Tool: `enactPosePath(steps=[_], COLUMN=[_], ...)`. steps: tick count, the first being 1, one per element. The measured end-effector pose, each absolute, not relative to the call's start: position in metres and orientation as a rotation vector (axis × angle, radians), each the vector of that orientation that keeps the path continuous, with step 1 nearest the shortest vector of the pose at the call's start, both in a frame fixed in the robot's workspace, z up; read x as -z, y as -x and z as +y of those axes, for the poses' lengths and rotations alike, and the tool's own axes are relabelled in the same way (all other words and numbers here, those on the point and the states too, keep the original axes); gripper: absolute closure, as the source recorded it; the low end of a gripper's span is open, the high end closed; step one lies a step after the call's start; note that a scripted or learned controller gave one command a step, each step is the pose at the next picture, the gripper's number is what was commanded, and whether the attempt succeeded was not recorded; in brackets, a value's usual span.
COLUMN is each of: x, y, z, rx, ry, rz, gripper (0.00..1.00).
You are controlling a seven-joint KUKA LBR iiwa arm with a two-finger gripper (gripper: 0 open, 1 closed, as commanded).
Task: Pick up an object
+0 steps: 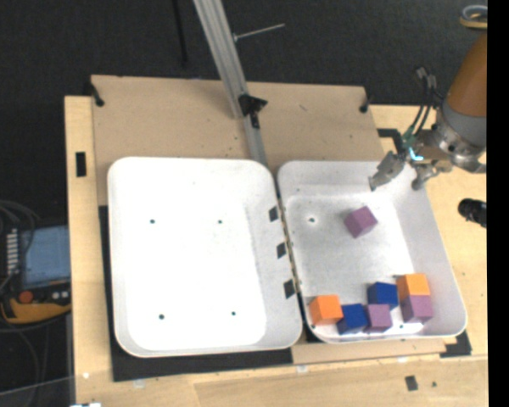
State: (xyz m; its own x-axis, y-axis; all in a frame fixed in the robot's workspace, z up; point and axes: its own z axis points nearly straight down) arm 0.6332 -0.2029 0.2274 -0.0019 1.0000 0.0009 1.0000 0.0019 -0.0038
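From my station I log the arm (468, 83): an orange-brown band on its rounded upper section, a grey wrist collar below. Thin dark cables (423, 108) loop beside the wrist. The claw (400, 175) is light grey metal with two slim fingers and a small bluish-white spot at its base.

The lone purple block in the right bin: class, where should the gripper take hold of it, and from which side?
Grip the purple block across two opposite flat side faces, coming straight down from above. It sits alone on the right bin floor, slightly rotated, with free space all round, so the gripper likely needs turning to match its faces.
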Motion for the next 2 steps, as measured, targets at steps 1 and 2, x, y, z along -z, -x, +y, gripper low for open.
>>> enactPosePath(steps=[1,2], x=[-0.231,-0.188], y=[-0.634,-0.637], z=[-0.204,-0.202], rx=[-0.003,-0.005], ry=[2.218,2.212], rz=[-2.228,-2.229], gripper=[0.00,0.00])
